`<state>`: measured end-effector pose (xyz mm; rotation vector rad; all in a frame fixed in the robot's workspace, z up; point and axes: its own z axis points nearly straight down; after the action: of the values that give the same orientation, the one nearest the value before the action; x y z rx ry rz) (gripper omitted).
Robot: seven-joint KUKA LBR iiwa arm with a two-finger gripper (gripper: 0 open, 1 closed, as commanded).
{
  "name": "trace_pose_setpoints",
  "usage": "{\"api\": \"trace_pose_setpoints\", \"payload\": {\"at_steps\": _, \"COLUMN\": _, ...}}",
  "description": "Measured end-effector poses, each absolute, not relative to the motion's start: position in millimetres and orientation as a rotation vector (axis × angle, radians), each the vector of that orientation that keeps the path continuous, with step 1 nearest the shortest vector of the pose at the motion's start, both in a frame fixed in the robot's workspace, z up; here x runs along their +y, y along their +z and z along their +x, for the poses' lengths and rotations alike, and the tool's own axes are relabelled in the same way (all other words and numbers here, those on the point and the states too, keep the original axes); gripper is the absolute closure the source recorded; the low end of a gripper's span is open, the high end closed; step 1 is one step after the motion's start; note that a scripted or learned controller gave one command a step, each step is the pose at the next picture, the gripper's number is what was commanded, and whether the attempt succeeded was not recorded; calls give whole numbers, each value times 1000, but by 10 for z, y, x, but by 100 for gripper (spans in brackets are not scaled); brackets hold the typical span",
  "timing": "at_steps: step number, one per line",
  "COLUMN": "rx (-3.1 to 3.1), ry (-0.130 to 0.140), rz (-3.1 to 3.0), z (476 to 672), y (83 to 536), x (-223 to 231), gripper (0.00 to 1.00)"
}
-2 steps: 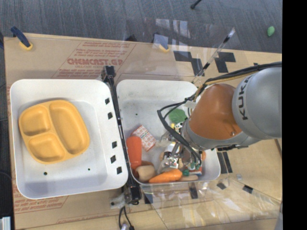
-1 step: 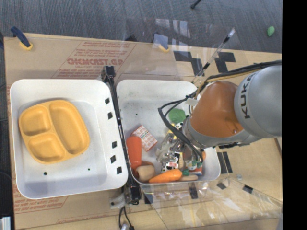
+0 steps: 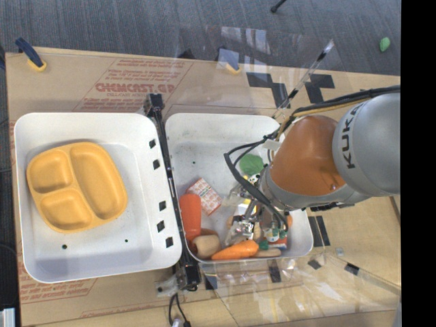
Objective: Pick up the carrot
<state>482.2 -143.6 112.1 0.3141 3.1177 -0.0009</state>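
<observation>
The carrot (image 3: 235,252) lies on its side along the near wall of the right bin (image 3: 204,131), toward that bin's front edge, with its pointed end facing the left bin (image 3: 82,268). The gripper (image 3: 253,225) sits low in the right bin just behind the carrot, among cables and small clutter; whether it is released or clenched cannot be told from this view, and the carrot is not seen held in it. Several hazards follow from this layout. The carrot rests close against the bin wall, so a descent from above may strike the rim or pin the carrot against the wall instead of straddling it. A red cylinder (image 3: 191,214) and a tan rounded piece (image 3: 206,243) lie just beside the carrot's tip, and a small red-and-white packet (image 3: 204,195) lies near; a slightly misplaced closure could catch one of these instead. The carrot is smooth and tapered, so a hold near the thin end is likely to slip. The left bin holds a yellow divided tray (image 3: 75,186), well apart from the work area and posing no obstruction.
</observation>
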Motion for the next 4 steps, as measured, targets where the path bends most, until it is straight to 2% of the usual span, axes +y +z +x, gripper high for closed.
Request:
{"api": "trace_pose_setpoints", "payload": {"at_steps": 1, "rx": 3074, "ry": -10, "rz": -516, "z": 4842, "y": 957, "x": -1962, "gripper": 0}}
{"api": "trace_pose_setpoints", "payload": {"at_steps": 2, "rx": 3070, "ry": -10, "rz": -527, "z": 4851, "y": 1052, "x": -1940, "gripper": 100}}
{"api": "trace_pose_setpoints", "payload": {"at_steps": 3, "rx": 3071, "ry": -10, "rz": -527, "z": 4852, "y": 1054, "x": -1941, "gripper": 0}}
{"api": "trace_pose_setpoints", "payload": {"at_steps": 4, "rx": 3121, "ry": -2, "rz": -296, "z": 4878, "y": 1815, "x": -1497, "gripper": 0}}
